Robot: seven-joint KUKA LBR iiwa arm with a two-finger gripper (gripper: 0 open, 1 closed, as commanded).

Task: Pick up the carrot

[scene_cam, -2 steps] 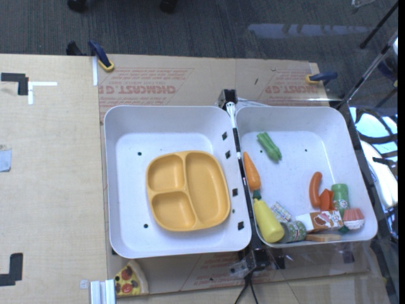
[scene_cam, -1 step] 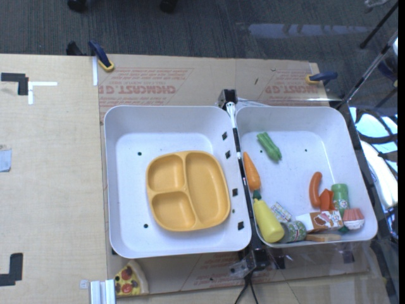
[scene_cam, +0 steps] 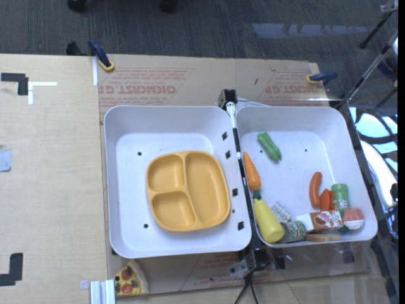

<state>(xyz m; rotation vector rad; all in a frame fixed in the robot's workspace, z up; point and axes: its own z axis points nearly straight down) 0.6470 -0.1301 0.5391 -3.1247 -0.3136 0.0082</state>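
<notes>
The carrot (scene_cam: 252,173), orange with a green stub at its near end, lies in the right bin (scene_cam: 329,122) against that bin's left wall, pointing away from the camera. A yellow squeeze bottle (scene_cam: 267,221) lies just in front of it, nearly touching its green end.
The left bin (scene_cam: 120,170) holds a yellow three-part plate (scene_cam: 188,190). The right bin also has a green pepper (scene_cam: 269,146), an orange sausage (scene_cam: 314,188), and a cluster of small packets and cans (scene_cam: 329,217) along the near wall. A toy pizza slice (scene_cam: 128,280) lies outside.
</notes>
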